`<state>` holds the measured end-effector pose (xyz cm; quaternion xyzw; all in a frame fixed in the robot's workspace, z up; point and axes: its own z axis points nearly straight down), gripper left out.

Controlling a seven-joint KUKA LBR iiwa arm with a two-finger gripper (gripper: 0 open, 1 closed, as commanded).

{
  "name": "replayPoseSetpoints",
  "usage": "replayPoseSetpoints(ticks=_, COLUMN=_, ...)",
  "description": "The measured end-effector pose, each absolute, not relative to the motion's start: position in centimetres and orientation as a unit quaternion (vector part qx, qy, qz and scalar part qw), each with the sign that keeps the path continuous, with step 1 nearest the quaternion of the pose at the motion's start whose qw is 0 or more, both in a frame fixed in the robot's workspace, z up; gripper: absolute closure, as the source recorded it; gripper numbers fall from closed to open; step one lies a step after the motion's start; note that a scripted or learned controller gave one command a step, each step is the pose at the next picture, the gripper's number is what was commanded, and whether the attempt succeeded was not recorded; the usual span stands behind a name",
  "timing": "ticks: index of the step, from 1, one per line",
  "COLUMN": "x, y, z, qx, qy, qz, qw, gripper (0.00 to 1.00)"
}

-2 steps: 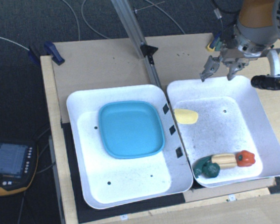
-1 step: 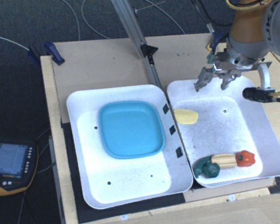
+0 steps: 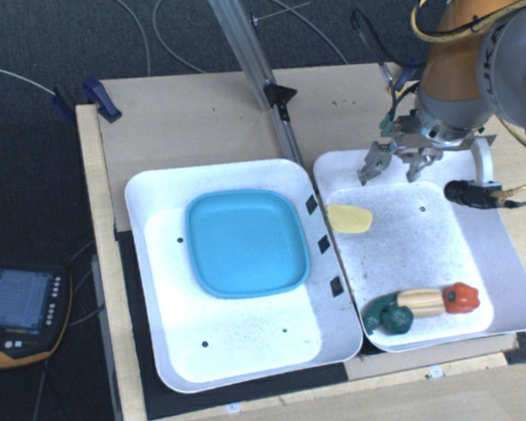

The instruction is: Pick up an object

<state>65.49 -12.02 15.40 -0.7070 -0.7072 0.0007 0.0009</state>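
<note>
Near edge of right bin [image 3: 489, 228]: green lump [image 3: 388, 317], tan stick [image 3: 420, 302] and red piece [image 3: 460, 297] bunched, touching. Farther in, yellow piece [image 3: 350, 218] lies alone by the left wall, likely the easiest pick. Far end: tool [image 3: 397, 168] hovers, fingers spread, gripping nothing. Advice: descend straight and straddle one piece, clear of the wall.

A blue plate [image 3: 247, 242], yellow piece [image 3: 350, 218], and green [image 3: 389, 316], tan [image 3: 420, 302], red items [image 3: 460, 297] sit in white bins [image 3: 159, 290].
</note>
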Motion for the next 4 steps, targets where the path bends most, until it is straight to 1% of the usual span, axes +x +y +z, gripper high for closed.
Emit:
replayPoseSetpoints(ticks=1, x=65.6, y=-12.0, z=16.7, qx=-0.707, qy=-0.707, qz=-0.0007, qw=-0.001, gripper=1.0)
replayPoseSetpoints(ticks=2, x=66.7, y=-11.8, z=21.8, qx=-0.707, qy=-0.707, qz=-0.0016, qw=-0.002, gripper=1.0)
replayPoseSetpoints(ticks=3, x=66.7, y=-11.8, z=24.8, qx=-0.707, qy=-0.707, qz=-0.001, qw=-0.001, gripper=1.0)
replayPoseSetpoints(ticks=4, x=65.2, y=-7.7, z=24.0, qx=-0.706, qy=-0.708, qz=-0.0004, qw=0.0, gripper=1.0)
